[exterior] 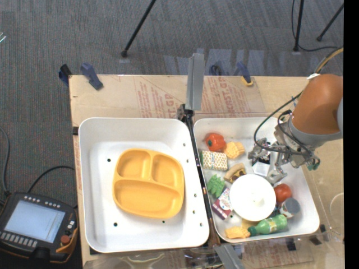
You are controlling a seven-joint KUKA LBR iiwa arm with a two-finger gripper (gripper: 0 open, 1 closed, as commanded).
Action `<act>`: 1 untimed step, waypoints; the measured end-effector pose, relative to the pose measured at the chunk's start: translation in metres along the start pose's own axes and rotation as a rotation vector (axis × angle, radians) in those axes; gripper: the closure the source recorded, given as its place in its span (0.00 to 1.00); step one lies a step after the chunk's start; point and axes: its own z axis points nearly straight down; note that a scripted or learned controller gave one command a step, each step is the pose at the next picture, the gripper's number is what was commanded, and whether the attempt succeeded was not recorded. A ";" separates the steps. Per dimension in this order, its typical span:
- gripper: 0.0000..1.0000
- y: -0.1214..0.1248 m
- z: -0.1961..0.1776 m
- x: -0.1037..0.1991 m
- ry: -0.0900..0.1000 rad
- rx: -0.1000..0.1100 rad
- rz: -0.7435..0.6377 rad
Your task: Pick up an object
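Yellow sectioned tray [148, 182], round white plate [253, 197], metal gripper [274, 162] above

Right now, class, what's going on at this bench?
A robot arm reaches in from the right, its gripper hovering low over the right bin, just above the white plate. Nothing shows between its fingers, so no object is picked up yet. That bin is crowded with toy food: a tomato, corn, a green bottle. The left bin holds a yellow tray.
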 end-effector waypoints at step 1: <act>0.00 0.048 -0.001 0.003 -0.004 0.002 0.107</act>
